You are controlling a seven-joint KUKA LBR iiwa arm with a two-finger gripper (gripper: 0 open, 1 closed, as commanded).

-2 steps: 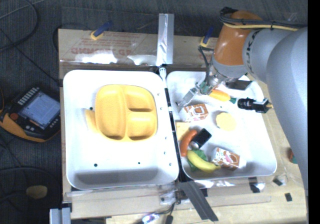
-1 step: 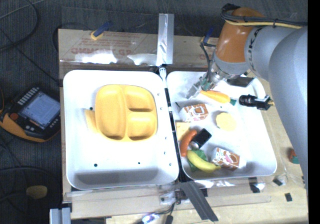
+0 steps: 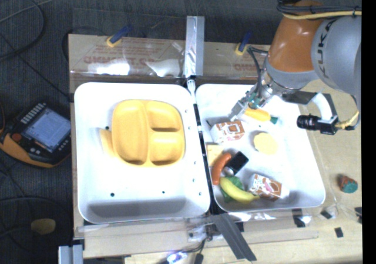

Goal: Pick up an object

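Arm cut off at frame's right edge. Gripper small and blurred near right bin's back edge, finger state unreadable. Carton print too small to read.

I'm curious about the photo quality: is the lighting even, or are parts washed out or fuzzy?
Camera view: the right bin glares near-white under bright light; the yellow tray casts a soft shadow in the left bin; the gripper looks slightly blurred; the surrounding floor stays dark.

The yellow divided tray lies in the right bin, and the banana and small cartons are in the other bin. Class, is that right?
Not quite. The camera view shows the yellow divided tray in the left bin. The banana and small cartons are in the other, right bin.
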